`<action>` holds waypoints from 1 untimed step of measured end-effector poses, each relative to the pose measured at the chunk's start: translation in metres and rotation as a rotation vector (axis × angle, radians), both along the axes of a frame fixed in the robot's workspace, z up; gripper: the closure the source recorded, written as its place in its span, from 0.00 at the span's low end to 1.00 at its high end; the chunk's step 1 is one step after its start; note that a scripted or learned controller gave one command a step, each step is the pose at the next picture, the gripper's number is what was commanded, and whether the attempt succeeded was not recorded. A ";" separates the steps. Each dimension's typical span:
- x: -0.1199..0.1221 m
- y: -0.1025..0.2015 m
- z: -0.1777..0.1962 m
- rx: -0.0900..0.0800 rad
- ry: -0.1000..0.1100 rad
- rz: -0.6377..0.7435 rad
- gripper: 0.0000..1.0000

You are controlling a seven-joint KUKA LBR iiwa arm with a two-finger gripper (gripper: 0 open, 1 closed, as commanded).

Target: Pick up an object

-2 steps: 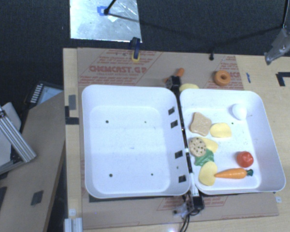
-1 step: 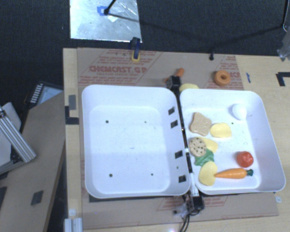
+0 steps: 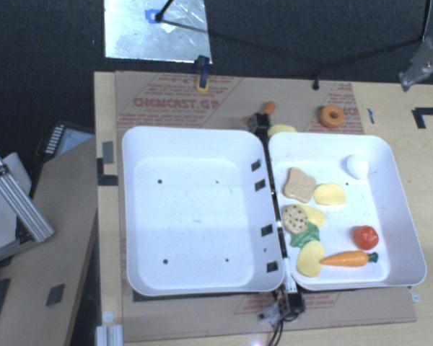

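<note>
The right bin holds several toy foods: a bread slice, a round cookie, a green leaf, a carrot, a red tomato, a white egg and pale yellow pieces. What looks like my gripper is a grey shape at the top right edge, over the bench's back right corner. It is well apart from both bins and nothing hangs from it.
The left bin sits beside the right one on a cardboard sheet. Behind the bins lie a donut, a yellow piece and a small orange item. A foil sheet and a clamp are at the back.
</note>
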State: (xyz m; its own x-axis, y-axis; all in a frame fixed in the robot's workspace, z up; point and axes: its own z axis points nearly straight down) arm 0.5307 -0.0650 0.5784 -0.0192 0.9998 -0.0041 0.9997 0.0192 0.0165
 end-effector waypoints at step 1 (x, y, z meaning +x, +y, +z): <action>0.000 0.000 0.012 -0.001 -0.004 0.003 1.00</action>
